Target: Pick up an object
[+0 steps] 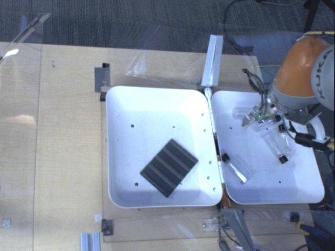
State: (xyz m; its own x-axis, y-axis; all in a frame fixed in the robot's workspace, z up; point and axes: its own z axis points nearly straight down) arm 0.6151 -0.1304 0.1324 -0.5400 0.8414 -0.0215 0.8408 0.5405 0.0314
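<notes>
The gripper (272,135), clear plastic below the arm's orange band (296,69), hangs over the right bin (314,192); how it stands cannot be told. Both white bins sit on a pale wooden bench (52,140) above dark carpet (104,9). A black ridged slab (169,167) lies in the left bin (120,103), well apart from the gripper, beyond the divider.

Arm (309,72) cut off at right edge; hand (267,122) a blurred translucent mass, finger state unreadable.
</notes>
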